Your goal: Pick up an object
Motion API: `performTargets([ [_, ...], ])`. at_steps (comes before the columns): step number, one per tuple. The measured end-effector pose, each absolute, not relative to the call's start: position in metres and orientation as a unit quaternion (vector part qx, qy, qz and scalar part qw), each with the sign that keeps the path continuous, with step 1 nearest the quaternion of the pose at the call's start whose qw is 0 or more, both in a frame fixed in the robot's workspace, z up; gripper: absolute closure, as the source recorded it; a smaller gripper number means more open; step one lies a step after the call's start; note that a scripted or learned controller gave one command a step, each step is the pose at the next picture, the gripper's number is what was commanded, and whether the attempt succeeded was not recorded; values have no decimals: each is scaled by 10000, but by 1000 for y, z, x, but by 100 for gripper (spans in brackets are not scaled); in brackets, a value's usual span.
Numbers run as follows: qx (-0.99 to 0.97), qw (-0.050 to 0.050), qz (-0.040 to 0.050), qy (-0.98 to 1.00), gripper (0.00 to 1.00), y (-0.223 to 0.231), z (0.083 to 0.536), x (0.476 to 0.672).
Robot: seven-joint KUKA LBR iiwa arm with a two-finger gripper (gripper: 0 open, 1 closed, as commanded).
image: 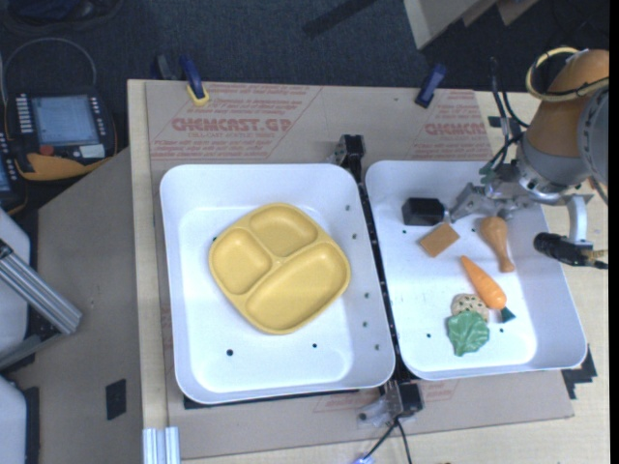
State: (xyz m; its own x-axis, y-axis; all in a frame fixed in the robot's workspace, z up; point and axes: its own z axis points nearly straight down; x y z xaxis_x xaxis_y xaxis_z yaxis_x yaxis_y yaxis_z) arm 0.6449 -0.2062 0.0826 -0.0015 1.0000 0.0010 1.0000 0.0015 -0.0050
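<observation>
A: Objects lie in the right bin: a black block and a tan block toward its far left corner, a tan drumstick-shaped piece nearer the far right, then an orange carrot, a speckled cookie and a green leafy piece toward the near edge.

B: And the left bin?

A: It holds a yellow divided plate near its middle. Both bins sit on a brown board; dark floor lies beyond.

B: The gripper?

A: Low over the right bin's far edge, between the black block and the drumstick piece, just beside both. Open or closed, I cannot tell.
</observation>
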Motion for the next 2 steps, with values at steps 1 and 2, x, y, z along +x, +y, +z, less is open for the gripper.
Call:
performTargets([
  [1,-7062,0,7,-7080,100,-206,95,646],
  [2,-7066,-34,-14,-7076,100,-202,154,641],
])
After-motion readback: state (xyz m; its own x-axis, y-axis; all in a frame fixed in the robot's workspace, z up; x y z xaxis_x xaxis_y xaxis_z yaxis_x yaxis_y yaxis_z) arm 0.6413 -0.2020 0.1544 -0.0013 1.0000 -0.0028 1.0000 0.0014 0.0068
